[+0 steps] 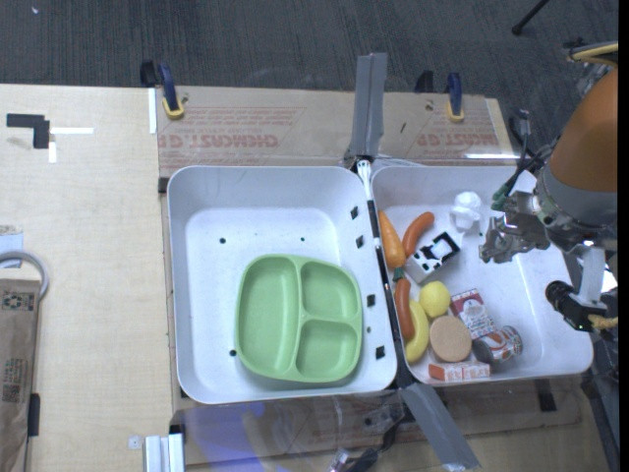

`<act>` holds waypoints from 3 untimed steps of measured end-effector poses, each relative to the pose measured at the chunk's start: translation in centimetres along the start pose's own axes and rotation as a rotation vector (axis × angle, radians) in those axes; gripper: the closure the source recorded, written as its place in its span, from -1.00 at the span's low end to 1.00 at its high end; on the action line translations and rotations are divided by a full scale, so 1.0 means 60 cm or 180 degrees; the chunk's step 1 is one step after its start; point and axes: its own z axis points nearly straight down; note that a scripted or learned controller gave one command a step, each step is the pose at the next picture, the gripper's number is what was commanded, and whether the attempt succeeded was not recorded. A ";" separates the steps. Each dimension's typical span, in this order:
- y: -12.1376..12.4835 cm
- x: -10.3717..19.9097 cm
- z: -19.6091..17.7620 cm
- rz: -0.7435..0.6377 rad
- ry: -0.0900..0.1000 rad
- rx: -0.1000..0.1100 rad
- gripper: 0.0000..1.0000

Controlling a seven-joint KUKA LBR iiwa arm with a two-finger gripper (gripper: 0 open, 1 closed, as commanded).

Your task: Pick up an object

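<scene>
The right bin (565, 362) holds a pile of toy food along its left and front: an orange carrot (390, 241), a red-orange sausage (417, 230), a black-and-white block (432, 254), a yellow lemon (434, 298), a banana (418, 332), a round tan cookie (451, 339), a red-and-white packet (472, 313) and a small can (498, 344). A small white object (465, 207) lies near the back. My gripper (498, 246) hangs over the right part of this bin, right of the pile, with nothing seen between its fingers.
The left bin (197, 264) carries a green three-compartment plate (298, 317). A grey divider bar (369, 116) runs between the bins. Clamps (169, 94) hold cardboard at the back. A brown paper bag (18, 352) lies on the bench at far left.
</scene>
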 end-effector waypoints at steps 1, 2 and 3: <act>-0.034 0.034 0.051 0.0122 0.0001 0.0004 1.00; -0.034 0.034 0.051 0.0123 0.0001 0.0004 -1.00; -0.078 -0.026 0.179 -0.0078 0.0005 -0.0007 -1.00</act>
